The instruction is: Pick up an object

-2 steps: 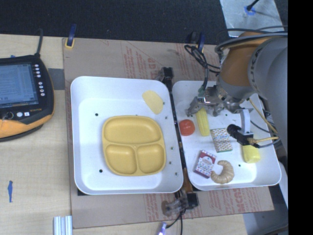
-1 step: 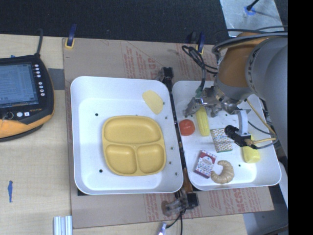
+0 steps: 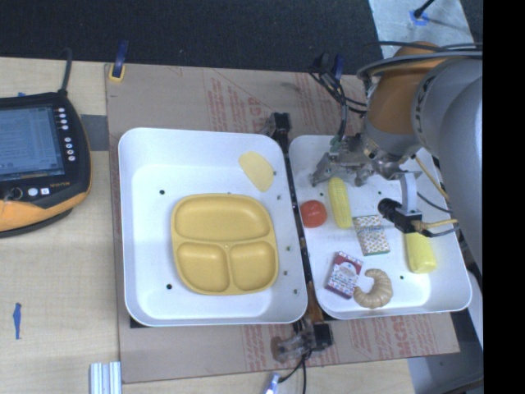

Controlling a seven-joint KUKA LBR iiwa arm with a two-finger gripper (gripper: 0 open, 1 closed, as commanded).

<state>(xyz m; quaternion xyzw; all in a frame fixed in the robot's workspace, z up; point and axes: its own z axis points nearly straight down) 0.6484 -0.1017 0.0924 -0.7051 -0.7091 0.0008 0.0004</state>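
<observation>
My gripper [image 3: 343, 169] hangs over the back left part of the right bin [image 3: 443, 298], just above the top end of a yellow corn cob [image 3: 338, 202]. A red tomato [image 3: 312, 213] lies left of the cob. A small patterned box [image 3: 372, 235], a red carton [image 3: 344, 274], a croissant [image 3: 374, 288] and a yellow fruit-like piece [image 3: 421, 252] lie further toward the front and right. Nothing is visibly held.
The left bin [image 3: 139, 220] holds a yellow divided plate [image 3: 223, 242] and a pale yellow slice [image 3: 257, 171] near its back right corner. A control tablet [image 3: 33, 162] lies on the bench at far left. Cables and a black connector [image 3: 398, 214] hang beside the wrist.
</observation>
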